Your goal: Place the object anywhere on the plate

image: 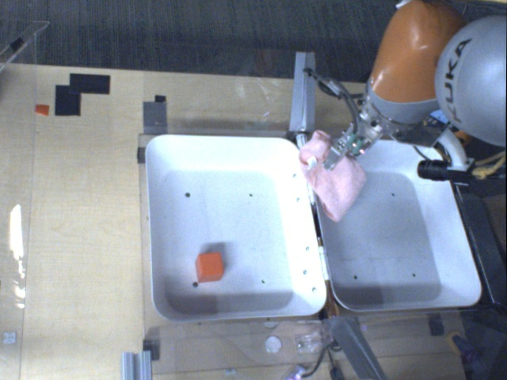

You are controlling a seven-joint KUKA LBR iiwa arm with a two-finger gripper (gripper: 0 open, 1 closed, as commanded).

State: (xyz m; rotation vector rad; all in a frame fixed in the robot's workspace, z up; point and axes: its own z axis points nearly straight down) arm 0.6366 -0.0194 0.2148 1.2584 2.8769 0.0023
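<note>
Above the divide between the two shallow white bins, the grey arm with its orange band (412, 38) reaches in from the right, and its two-finger gripper (346, 149) is closed on a crumpled pink cloth (333, 176). That cloth hangs from the fingers, its top edge near the upper corner where the bins meet, its lower part draped over the left side of the right bin (404, 236). Inside the left bin (230, 220), a small orange cube (210, 267) sits on the floor near the lower left corner, well apart from the cloth. Black blocks (79, 92) lie on the pale wooden bench (71, 228) at upper left.
</note>
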